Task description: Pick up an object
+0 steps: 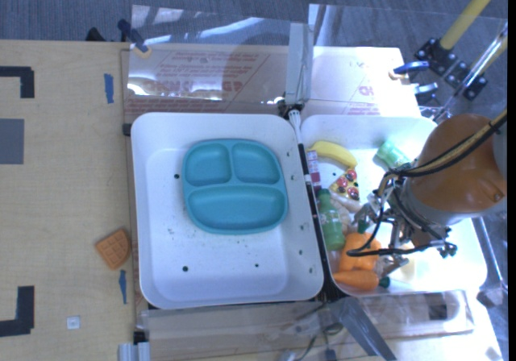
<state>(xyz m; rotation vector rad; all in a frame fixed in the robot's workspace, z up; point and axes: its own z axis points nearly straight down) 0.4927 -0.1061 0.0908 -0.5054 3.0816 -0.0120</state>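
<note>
Orange carrot toys [360, 264] lie heaped at the right bin's [472, 271] near edge, directly under the gripper [385, 232].
Crowding is the risk: the green bottle [330, 222], banana [334, 154] and small pieces touch, so a grab may slip or snag. Whether the gripper is spread or pinching, I cannot tell.
</note>
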